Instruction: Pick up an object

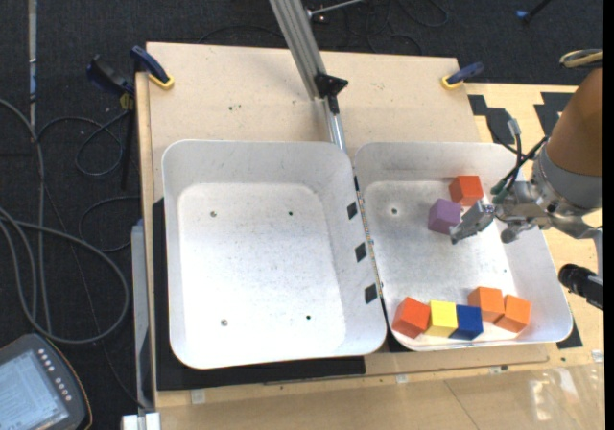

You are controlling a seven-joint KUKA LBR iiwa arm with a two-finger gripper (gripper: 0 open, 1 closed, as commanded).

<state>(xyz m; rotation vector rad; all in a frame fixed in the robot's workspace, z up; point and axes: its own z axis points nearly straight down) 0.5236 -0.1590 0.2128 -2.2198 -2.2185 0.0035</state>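
My gripper [472,223] hangs over the right bin [403,255], reaching in from the right. Its dark fingers sit just right of a purple block [443,215] and just below an orange block [466,189]; both blocks rest on the bin floor near its far right. Along the bin's near edge lies a row of blocks: orange [412,316], yellow [443,317], blue [469,321], and two more orange ones [488,301] [516,312]. I see nothing between the fingers.
The left bin [254,255] lies beside the right one on the tan board. A metal pole [293,20] slants down from the top to the bins' shared edge. Clamps [151,68] [462,75] hold the board's far corners.
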